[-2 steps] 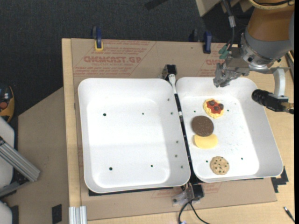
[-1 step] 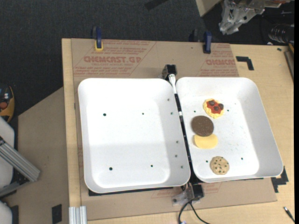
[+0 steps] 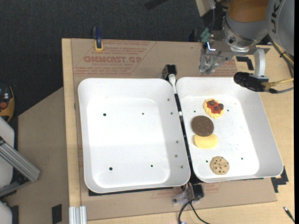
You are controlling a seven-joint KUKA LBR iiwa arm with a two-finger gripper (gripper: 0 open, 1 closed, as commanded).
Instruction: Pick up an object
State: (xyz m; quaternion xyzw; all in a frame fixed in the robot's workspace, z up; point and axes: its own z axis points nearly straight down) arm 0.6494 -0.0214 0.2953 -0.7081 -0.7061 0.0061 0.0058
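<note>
The right bin (image 3: pixel 261 125) holds several flat toy foods. A small yellow pastry with red topping (image 3: pixel 213 108) lies farthest back. A dark brown round cookie (image 3: pixel 202 125) sits below it, touching a pale yellow piece (image 3: pixel 206 141). A chocolate-chip cookie (image 3: pixel 219 165) lies near the front edge. My gripper (image 3: pixel 210 64) hangs above the back left rim of the right bin, well clear of the foods. Nothing shows between its fingers.
The left bin (image 3: pixel 93 106) sits beside the right one, joined by a black strip with clamps (image 3: pixel 169 72). A blue and yellow clamp (image 3: pixel 98 37) stands at the board's back left. A black cable connector (image 3: pixel 250 81) juts over the right bin's back rim.
</note>
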